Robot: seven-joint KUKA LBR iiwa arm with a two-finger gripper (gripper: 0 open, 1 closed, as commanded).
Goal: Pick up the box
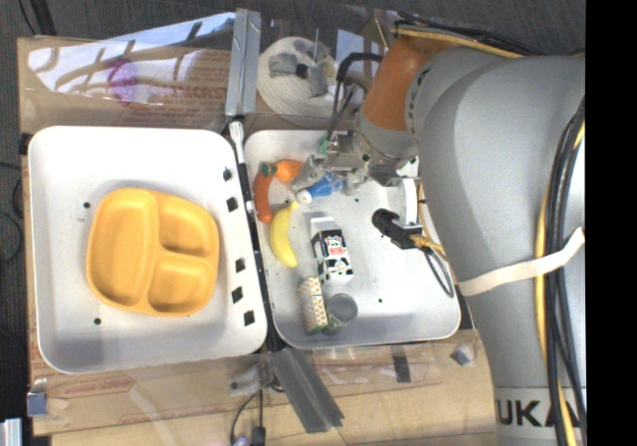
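Camera view, gripper: hung low over the far edge of the right bin, among the clutter there; whether the jaws stood open or closed, and whether anything sat between them, could not be told.
Arm: grey, with the orange band just behind the wrist, reaching across the bin's right side.
Beside the gripper: a small orange object and a blue item, both close to the far-left corner.
Banana: lay along the left edge of the right bin.
Box: white with black print, near the middle of the right bin, apart from the gripper and untouched by it.
Near edge: a patterned packet and a grey round object, side by side.
Left bin: carried a yellow divided tray.
Step in hand: the approach, judged; the grasp was not yet made.
Next move: shift toward the bin's middle, centre over the box, then descend.
Writing: "UKA" on the arm base; the box print was too small to read.
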